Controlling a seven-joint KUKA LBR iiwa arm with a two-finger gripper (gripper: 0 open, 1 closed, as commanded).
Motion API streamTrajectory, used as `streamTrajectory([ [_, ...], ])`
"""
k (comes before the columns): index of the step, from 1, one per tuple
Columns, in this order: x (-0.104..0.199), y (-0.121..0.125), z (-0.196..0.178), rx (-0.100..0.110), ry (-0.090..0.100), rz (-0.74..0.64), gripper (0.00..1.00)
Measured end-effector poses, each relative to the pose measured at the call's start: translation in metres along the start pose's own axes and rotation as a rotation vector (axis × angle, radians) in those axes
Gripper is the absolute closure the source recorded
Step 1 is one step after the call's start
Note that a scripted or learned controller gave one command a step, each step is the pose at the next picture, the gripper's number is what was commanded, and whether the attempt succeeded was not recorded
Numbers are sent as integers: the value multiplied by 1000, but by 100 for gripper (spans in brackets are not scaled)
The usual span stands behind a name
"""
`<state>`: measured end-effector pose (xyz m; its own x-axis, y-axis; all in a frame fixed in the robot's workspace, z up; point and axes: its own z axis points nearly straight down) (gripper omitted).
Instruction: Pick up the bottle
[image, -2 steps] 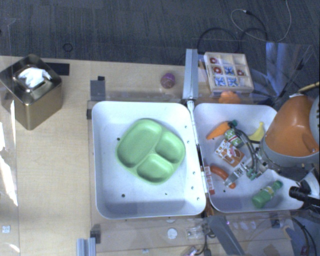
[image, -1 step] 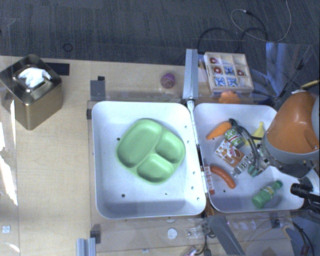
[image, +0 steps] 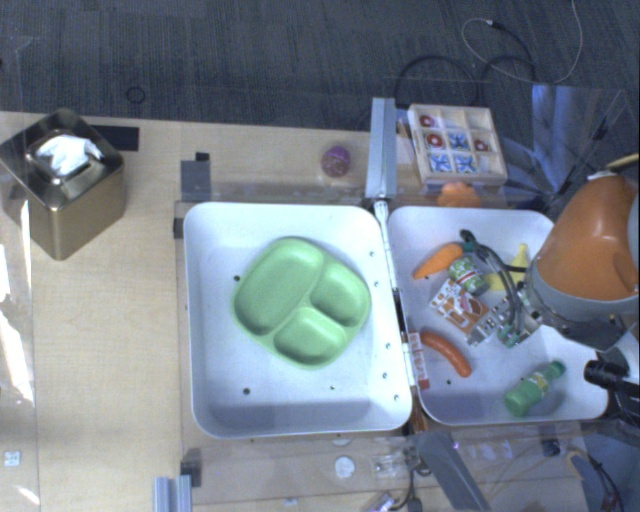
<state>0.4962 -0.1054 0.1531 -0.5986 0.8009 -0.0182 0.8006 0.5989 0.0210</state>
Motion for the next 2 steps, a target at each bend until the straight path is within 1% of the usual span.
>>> streamTrajectory([
  [1, -73, -63, -14, 14, 10, -171, 100],
  [2, -73, -63, -14, 14, 11, -170, 0],
])
